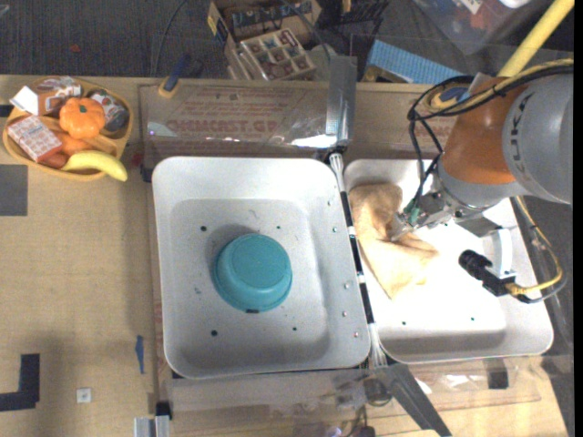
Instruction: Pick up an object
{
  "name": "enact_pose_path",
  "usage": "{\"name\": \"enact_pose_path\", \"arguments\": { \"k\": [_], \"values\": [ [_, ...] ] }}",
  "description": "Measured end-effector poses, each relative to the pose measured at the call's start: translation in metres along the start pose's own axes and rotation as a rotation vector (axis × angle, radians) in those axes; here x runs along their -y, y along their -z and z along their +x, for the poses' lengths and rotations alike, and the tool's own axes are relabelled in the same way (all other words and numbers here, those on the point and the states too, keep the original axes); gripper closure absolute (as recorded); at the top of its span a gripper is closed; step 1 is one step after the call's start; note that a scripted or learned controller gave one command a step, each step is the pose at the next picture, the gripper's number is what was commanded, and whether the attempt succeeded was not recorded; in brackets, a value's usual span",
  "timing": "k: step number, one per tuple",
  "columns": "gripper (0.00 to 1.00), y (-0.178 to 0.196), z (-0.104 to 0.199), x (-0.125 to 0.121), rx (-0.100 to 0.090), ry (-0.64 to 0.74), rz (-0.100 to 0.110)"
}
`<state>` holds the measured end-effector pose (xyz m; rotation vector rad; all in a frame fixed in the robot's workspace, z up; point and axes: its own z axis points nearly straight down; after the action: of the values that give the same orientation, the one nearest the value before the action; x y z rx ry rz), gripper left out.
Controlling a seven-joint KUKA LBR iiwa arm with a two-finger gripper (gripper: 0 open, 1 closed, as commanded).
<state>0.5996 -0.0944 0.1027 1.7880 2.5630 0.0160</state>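
Teal bowl [253,272]: one; tan cloth [390,239]: one.

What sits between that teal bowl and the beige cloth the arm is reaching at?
In the camera view, just bare white bin floor and the two bins' meeting rims lie between the teal bowl and the beige cloth.

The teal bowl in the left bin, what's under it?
The teal bowl sits upside down on the left bin's white floor, which shows all around it. Whatever lies beneath the bowl is covered and cannot be seen.
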Motion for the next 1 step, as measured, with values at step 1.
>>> {"name": "enact_pose_path", "arguments": {
  "k": [1],
  "values": [
    [0.00,-0.0001,-0.0001,0.0001,0.000,0.000,0.000]
  ]
}}
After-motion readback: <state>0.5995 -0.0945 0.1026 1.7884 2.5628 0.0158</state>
